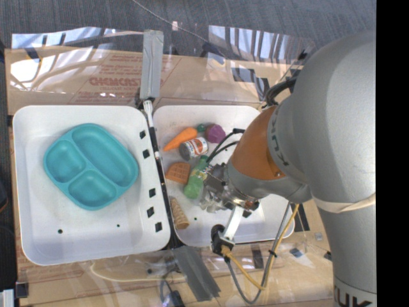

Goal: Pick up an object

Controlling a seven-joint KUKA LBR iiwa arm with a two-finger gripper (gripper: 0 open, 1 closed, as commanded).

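The right bin (192, 235) holds several small toy items: an orange carrot (181, 138), a small can with a red label (193, 148), a purple piece (216, 133), a tan waffle (178, 172), a green piece (195, 183) and a brown cone-like piece (179, 212). My gripper (213, 194) is low in this bin, just right of the green piece, with the grey arm and orange band above it covering the bin's right half. The wrist hides the fingertips.
The left bin (38, 235) carries a teal divided plate (91, 165). A black divider edge (153, 171) runs between the bins. Cardboard and plastic wrap lie behind the bins, and cables hang below the wrist at the front.
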